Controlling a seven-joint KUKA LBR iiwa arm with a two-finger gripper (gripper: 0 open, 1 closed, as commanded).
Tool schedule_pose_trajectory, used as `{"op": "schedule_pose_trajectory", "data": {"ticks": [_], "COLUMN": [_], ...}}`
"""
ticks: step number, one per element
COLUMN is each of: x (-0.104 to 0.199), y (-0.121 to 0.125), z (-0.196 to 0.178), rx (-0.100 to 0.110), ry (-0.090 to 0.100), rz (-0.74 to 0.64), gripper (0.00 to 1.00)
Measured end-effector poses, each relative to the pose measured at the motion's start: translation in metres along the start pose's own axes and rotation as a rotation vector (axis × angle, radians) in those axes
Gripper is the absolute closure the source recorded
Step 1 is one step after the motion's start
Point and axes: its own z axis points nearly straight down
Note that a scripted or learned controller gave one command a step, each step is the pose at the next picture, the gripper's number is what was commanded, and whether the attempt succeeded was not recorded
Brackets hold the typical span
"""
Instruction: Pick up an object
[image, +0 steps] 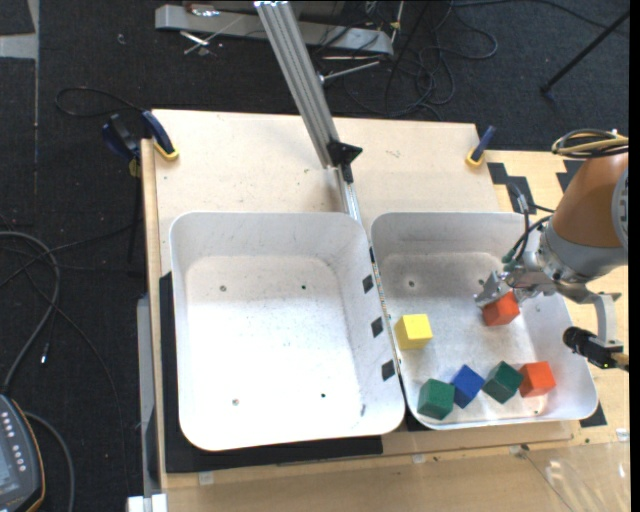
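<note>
White plastic, both bins, side by side on the counter (250, 165). Nearest me in the right bin (440, 235), along its front wall, I count four cubes in a loose row: a green cube (436, 398) at the left, a blue cube (467, 385) touching it, a second, darker green cube (502, 381) just beside that, and an orange cube (537, 378) at the right end, close to the bin's front right corner. A little farther back, near the wall shared with the other bin, a yellow cube (414, 330) sits by itself, apart from the row.

Farther in again, toward the right side of the same bin, I see a red cube (500, 310), tilted on a corner rather than lying flat. The jaws (503, 296) sit right over it, and the cube appears to be clamped between them at its upper part, though the fingertips are small and partly blurred. From here I cannot tell whether the cube is touching the bin floor or just off it. The arm (592, 215) comes in from the right, its orange band above the grey wrist.

The left bin (190, 240) lies well apart from all the cubes. Beyond the bins, a slanted metal rail (305, 85) rises from the counter's middle, and blue-and-yellow clamps (150, 135) grip the far corners.
</note>
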Motion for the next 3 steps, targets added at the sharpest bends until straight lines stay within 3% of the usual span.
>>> {"op": "schedule_pose_trajectory", "data": {"ticks": [1, 2, 3], "x": [0.068, 0.063, 0.145], "y": [0.039, 0.036, 0.074], "z": [-0.080, -0.084, -0.090], "rx": [-0.008, 0.001, -0.002], "ry": [0.001, 0.001, 0.004], "rz": [-0.011, -0.006, -0.012], "gripper": [1.00, 1.00, 1.00]}}
